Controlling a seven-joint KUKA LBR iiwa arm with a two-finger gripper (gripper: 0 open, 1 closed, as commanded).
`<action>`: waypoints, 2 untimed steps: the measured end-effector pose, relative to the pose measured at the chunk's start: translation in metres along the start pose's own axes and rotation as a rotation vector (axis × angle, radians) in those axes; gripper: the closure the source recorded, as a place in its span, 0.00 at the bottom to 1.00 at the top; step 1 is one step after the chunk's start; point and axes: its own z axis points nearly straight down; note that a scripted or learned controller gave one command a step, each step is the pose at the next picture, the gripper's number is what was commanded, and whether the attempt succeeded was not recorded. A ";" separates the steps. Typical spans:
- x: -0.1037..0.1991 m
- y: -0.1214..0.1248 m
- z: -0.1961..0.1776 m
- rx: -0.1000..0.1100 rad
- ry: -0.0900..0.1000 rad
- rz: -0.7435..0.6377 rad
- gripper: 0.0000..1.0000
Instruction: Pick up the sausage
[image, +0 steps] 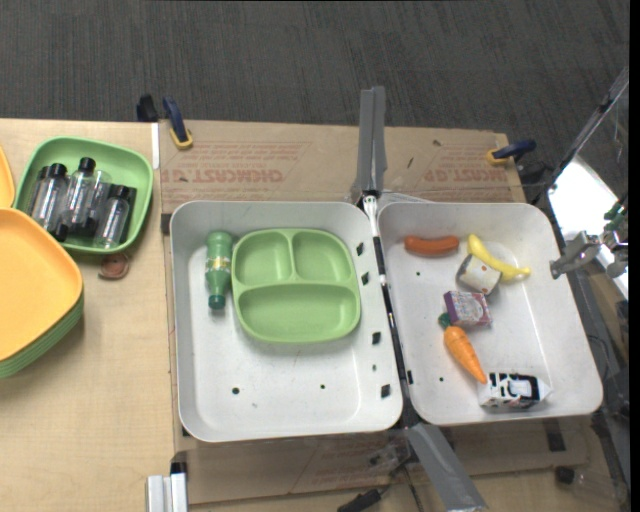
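Observation:
The sausage (432, 244) is a short red-orange link lying flat near the far left corner of the right bin (560, 330), with bare bin floor around it. A grey metal part that looks like my gripper (585, 254) hangs just outside that bin's right rim, well to the right of the sausage. Nothing is seen held in it.
Also in the right bin are a banana (497, 260), a white block (478, 276), a purple box (468, 309), a carrot (464, 354) and a black-and-white carton (513, 390). The left bin (290, 400) holds a green divided plate (296, 285) and a green bottle (218, 268).

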 end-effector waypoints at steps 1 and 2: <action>0.056 -0.033 0.073 0.000 0.000 0.022 0.00; 0.107 -0.035 0.159 0.001 0.001 0.233 0.00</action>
